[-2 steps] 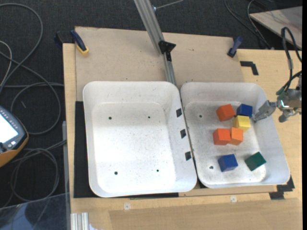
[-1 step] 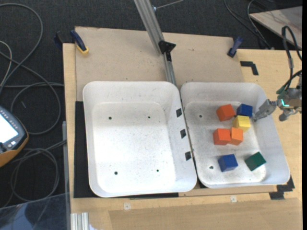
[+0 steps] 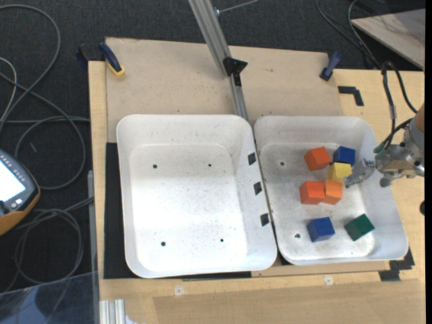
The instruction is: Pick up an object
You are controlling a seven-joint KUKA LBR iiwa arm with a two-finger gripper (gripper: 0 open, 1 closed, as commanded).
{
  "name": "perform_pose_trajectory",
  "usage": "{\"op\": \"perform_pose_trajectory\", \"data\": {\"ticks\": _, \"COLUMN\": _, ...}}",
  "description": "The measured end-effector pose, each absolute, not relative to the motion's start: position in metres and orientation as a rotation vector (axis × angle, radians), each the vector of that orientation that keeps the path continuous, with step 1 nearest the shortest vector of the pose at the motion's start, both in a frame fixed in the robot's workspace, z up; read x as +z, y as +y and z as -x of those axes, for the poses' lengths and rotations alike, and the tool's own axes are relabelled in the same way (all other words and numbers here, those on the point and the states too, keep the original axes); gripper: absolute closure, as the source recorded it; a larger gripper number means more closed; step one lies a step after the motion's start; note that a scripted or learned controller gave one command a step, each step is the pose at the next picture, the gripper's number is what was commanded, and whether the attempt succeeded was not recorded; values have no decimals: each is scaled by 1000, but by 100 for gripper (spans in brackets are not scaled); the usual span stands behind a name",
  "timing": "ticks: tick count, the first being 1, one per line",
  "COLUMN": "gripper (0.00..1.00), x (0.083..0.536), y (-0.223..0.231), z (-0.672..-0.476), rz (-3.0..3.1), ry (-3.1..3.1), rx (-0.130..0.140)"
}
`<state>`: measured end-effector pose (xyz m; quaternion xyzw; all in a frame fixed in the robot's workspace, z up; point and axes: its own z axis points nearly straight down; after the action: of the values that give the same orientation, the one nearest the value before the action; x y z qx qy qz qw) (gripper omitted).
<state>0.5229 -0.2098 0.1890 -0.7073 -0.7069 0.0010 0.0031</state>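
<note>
My claw (image 3: 368,169): low over the right rim of the right bin (image 3: 385,241), reached in from the right with the wrist roughly level and the tips aimed leftward toward the blocks; whether it is released or clenched I cannot tell, as the tips are too small and blurred, and nothing shows between them. Nearest item: yellow block (image 3: 339,170), just beside the tips. Above it, touching or nearly so: blue block (image 3: 344,155). Left of that: orange block (image 3: 317,158), standing slightly apart. Below the yellow one: a second orange block (image 3: 333,192), pressed against a third, redder orange block (image 3: 312,192) on its left. Toward the near wall of the same bin: another blue block (image 3: 320,229), and to its right a dark green block (image 3: 359,227), turned at an angle. Left bin (image 3: 128,181): white, speckled, set edge to edge with the right one. Both bins rest on my wooden worktop (image 3: 169,73), which carries blue clamps (image 3: 111,58) at its far corners and a slanted metal rail (image 3: 216,39) running down to the seam between the bins.
</note>
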Motion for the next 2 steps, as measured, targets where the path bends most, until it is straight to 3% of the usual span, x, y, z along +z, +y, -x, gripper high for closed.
{"op": "perform_pose_trajectory", "data": {"ticks": 1, "gripper": 0, "x": 127, "y": -205, "z": -518, "rz": 2216, "ry": -2215, "rx": 4}}
{"op": "perform_pose_trajectory", "data": {"ticks": 2, "gripper": 0, "x": 98, "y": -204, "z": -517, "rz": 2218, "ry": -2218, "rx": 2}}
